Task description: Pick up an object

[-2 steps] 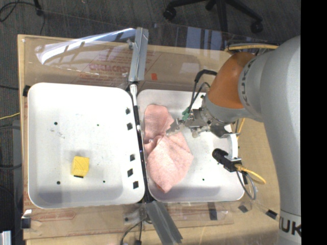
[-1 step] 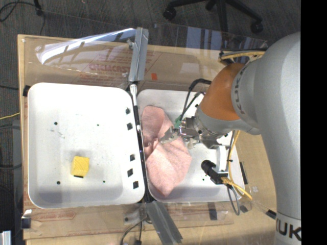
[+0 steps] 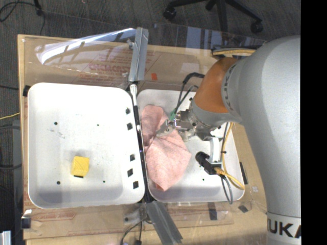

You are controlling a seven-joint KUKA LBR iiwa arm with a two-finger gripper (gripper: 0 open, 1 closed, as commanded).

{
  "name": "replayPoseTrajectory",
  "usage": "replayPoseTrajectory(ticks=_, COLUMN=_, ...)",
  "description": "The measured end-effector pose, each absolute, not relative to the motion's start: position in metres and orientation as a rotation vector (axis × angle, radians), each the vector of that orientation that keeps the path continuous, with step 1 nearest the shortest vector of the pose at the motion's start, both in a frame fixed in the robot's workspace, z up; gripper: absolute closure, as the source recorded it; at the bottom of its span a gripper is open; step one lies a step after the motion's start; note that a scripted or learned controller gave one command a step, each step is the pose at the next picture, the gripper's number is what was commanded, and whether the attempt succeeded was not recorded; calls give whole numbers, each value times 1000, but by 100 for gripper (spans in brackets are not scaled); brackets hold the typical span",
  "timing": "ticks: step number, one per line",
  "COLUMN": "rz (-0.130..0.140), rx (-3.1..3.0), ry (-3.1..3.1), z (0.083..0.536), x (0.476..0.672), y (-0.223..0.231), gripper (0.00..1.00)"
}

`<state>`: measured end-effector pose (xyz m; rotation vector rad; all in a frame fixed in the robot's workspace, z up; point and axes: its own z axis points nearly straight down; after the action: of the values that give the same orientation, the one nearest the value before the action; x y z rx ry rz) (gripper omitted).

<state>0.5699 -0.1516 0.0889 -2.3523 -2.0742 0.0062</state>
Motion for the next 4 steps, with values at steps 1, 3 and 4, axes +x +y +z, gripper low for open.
replayPoseTrajectory(ticks=1, rz=9, rx=-2470, ry=-1931, z=125, x=575, y=-176, gripper=0)
replayPoseTrajectory(ticks=3, rz=6, rx=-2423, ry=-1987, z=115, x=569, y=-184, gripper=0)
replayPoseTrajectory(ticks=4, rz=6, rx=-2220, ry=-2212, z=89, x=574, y=-140, gripper=0)
